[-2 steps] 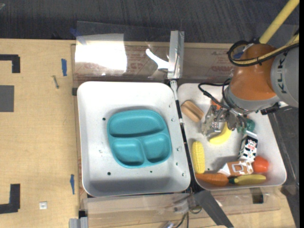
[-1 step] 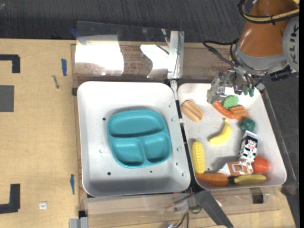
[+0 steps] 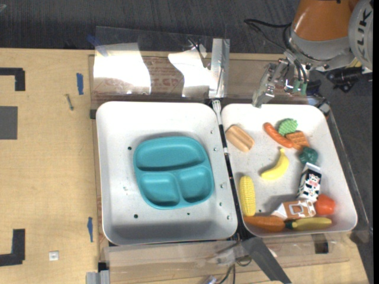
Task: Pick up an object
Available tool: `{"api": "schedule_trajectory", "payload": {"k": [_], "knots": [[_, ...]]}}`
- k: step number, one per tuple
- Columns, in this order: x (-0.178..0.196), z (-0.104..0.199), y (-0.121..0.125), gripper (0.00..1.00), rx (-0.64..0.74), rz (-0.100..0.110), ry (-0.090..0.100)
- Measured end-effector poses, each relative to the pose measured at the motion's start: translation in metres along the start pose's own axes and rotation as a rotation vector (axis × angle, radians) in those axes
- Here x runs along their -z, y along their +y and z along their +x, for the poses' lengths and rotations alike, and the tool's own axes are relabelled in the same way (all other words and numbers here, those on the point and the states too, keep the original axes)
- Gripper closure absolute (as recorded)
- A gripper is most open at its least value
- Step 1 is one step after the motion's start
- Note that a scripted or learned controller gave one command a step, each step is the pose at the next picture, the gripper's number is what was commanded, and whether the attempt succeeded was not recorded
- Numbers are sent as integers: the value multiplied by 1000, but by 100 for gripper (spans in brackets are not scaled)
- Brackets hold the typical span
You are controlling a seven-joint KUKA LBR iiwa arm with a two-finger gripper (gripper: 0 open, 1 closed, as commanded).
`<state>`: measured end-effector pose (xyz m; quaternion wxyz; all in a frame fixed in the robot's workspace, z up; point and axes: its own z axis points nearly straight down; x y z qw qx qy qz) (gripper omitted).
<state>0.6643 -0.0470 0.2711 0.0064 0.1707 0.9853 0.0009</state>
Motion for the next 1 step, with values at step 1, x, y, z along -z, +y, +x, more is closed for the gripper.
{"api": "schedule_trajectory", "payload": {"k": [1], "knots": [[10,-1,1,100,3,-1,-8]]}}
